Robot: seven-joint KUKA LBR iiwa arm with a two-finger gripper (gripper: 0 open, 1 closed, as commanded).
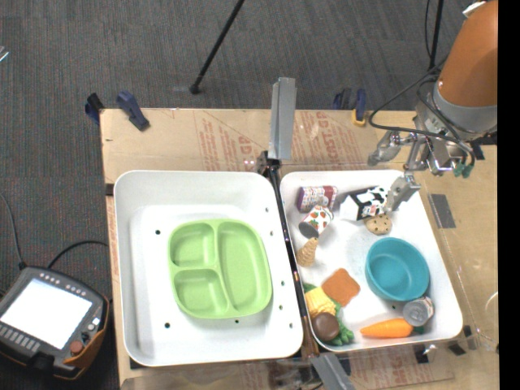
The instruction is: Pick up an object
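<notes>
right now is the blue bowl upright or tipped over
Upright: the blue bowl shows its open mouth facing up, rim level, sitting in the right bin. Nothing visible inside it.

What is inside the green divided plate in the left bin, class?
The green divided plate in the left bin has three compartments, and all three show bare green bottoms with nothing in them. The bin floor under the plate is covered.
</notes>
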